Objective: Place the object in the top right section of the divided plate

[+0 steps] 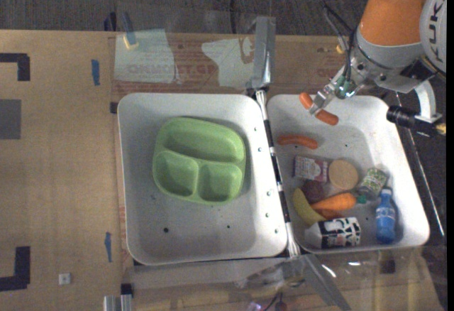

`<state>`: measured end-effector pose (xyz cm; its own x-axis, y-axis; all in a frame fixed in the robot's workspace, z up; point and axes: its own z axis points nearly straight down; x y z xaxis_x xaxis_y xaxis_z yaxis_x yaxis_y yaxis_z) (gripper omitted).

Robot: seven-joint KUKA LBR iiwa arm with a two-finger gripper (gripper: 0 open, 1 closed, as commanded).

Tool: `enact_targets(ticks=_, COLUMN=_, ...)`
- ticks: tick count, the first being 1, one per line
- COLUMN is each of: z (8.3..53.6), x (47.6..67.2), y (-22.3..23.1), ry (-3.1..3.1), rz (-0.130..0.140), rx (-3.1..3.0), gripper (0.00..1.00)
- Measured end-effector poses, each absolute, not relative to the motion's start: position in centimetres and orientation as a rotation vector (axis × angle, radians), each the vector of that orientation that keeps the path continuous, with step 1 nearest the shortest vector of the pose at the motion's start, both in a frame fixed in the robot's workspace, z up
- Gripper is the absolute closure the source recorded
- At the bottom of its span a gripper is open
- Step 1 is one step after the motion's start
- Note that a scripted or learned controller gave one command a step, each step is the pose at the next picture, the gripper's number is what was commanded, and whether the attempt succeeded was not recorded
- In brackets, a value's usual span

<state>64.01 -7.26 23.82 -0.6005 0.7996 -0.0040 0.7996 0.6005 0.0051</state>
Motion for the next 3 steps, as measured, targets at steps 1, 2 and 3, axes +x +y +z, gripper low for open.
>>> enact_targets(ticks=1, z=23.6, x=60.4, y=-8.2, ry=2.798, rz=0.003, rx=1.424, gripper=1.0)
enact_targets(ticks=2, z=18.5, x=59.5, y=-2.2, ry=2.836, rz=0.002, rx=1.346, gripper=1.0)
enact_targets(ticks=3, z=18.5, x=58.2, y=3.6, ry=2.872, rz=0.002, rx=1.272, gripper=1.0)
